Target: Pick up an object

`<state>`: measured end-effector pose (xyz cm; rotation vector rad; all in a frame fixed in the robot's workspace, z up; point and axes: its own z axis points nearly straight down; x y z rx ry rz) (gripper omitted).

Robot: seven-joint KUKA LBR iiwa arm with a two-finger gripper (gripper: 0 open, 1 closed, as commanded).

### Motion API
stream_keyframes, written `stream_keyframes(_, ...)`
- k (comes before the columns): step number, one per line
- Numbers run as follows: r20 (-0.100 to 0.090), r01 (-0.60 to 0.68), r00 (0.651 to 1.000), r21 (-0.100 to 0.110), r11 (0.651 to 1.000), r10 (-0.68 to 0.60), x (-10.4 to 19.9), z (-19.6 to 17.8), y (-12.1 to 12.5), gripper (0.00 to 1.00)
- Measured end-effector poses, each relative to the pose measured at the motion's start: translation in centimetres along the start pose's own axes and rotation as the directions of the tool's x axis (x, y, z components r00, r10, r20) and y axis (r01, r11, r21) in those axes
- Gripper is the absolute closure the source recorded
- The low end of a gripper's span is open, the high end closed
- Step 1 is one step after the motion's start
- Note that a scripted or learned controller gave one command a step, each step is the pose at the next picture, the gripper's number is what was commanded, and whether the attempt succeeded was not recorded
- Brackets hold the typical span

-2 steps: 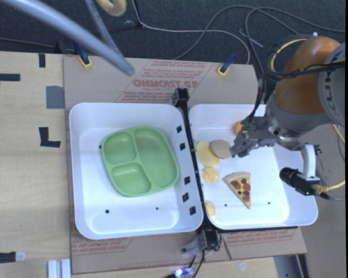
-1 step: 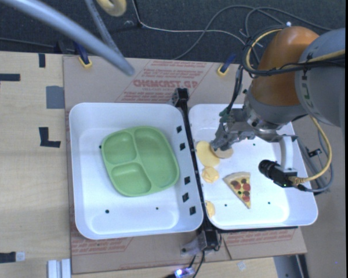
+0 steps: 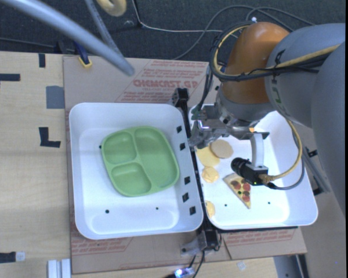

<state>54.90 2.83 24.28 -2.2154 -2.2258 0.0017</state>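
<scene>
Left of the gripper (image 3: 206,133), across the shared bin walls, a green three-compartment plate (image 3: 140,161) lies flat in the middle of the left white bin (image 3: 81,155). That bin and the right bin (image 3: 290,207) beneath the gripper sit on brown cardboard (image 3: 156,80) with red print. Farther left, black tape marks (image 3: 46,136) dot the wooden bench (image 3: 23,172), and up-left a grey tube (image 3: 58,25) crosses at a slant.

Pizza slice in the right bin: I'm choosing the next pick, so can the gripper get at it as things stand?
Probably yes. The pizza slice lies flat on the right bin floor, uncovered, with bare floor around its lower end. The gripper is over the same bin, near its left wall.
</scene>
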Motion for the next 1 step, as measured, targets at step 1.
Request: stream_keyframes(1, 0.000, 0.002, 1.000, 0.000, 1.000, -0.002, 5.55, 1.51, 1.58, 1.00)
